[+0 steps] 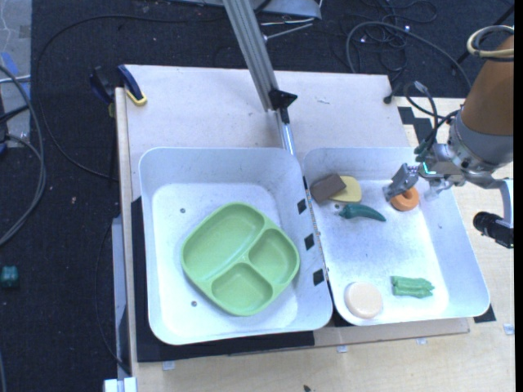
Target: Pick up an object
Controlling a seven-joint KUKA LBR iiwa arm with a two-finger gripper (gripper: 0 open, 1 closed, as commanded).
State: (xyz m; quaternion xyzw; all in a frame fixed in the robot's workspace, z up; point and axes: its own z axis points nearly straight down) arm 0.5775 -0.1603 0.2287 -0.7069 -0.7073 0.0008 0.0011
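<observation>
My gripper hangs low over the far right part of the right bin, directly above a small orange object that it touches or nearly touches. To the left of it lie a brown block leaning on a yellow piece, and a dark green pepper-like item. A bright green toy and a round cream disc rest near the bin's front.
The left bin holds a light green divided plate. A slanted metal pole rises from between the bins at the back. Cables lie on the dark floor behind the bench.
</observation>
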